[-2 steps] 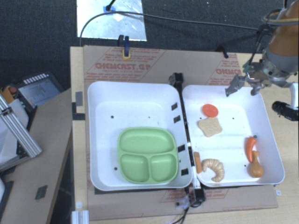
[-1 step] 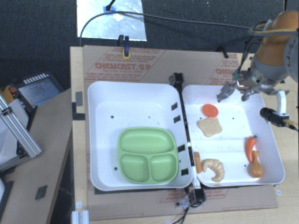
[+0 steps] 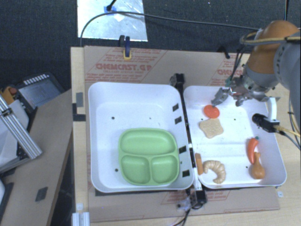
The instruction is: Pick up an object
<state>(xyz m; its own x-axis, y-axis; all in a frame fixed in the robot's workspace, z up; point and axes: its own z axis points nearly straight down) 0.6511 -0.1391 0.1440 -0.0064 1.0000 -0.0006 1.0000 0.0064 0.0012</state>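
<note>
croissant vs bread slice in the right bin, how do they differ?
The croissant is curved and ridged; the bread slice is flat and roughly square. The croissant is a deeper golden tan, while the bread slice is paler beige. The croissant lies near the right bin's front edge, and the bread slice lies further back, just below the red tomato. Both are toy foods lying untouched in that bin.

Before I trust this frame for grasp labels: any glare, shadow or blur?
Camera view: even light, white bins bright but readable; soft shadows beside the green tray; glare on the foil sheet; gripper slightly soft, food items sharp.
</note>
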